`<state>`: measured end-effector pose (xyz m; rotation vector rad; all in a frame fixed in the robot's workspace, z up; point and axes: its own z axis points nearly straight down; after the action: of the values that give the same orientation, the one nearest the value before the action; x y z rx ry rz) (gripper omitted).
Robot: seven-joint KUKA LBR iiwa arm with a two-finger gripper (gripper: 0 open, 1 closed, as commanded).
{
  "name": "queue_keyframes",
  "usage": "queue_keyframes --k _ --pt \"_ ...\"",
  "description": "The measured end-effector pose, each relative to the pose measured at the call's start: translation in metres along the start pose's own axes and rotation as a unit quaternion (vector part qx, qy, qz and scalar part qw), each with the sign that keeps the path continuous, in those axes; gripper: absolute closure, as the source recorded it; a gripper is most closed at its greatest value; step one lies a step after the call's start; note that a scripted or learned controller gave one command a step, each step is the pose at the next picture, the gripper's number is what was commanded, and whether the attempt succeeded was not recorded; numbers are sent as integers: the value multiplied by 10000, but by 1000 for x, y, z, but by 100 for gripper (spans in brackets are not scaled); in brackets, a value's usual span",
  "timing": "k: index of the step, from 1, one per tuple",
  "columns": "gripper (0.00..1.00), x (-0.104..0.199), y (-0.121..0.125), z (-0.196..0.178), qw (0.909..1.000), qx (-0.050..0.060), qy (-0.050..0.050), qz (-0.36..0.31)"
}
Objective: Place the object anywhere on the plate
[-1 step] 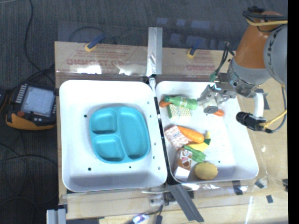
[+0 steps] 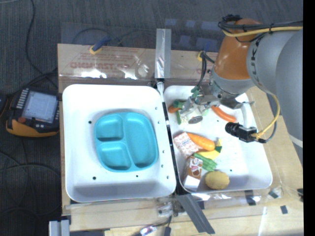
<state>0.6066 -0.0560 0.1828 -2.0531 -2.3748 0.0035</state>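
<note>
**Pincer over the right bin, plate in the left bin**

My pincer (image 2: 197, 104) is positioned low in the far part of the right bin (image 2: 256, 176), beyond the orange carrot (image 2: 201, 141). I cannot tell whether it is apart or together; the wrist blocks the view. No item is seen between its tips.

The blue plate (image 2: 126, 140) has three compartments and lies in the left bin (image 2: 78, 102), left of the carrot, across the wall between the bins.

Items located relative to the carrot:
- A small printed packet (image 2: 182, 143) touches its left end.
- A yellow and green piece (image 2: 206, 159) lies just on its near side.
- A brown carton (image 2: 194, 168) lies nearer still, to the left.
- A potato (image 2: 217, 180) lies near the front wall.
- A second orange piece (image 2: 224, 114) lies beyond the carrot, just right of my pincer.

Both bins rest on the desk (image 2: 98, 63).
</note>
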Motion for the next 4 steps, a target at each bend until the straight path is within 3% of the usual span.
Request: queue_keyframes --k 1,2,3,4 --pt "100 -3 -23 -79 10000 -11 -2 -97" --pt "100 62 -9 -26 9982 5 0 -596" --pt "100 130 -46 1 9986 10 4 -528" --pt "100 228 -5 -13 9959 0 2 -900"
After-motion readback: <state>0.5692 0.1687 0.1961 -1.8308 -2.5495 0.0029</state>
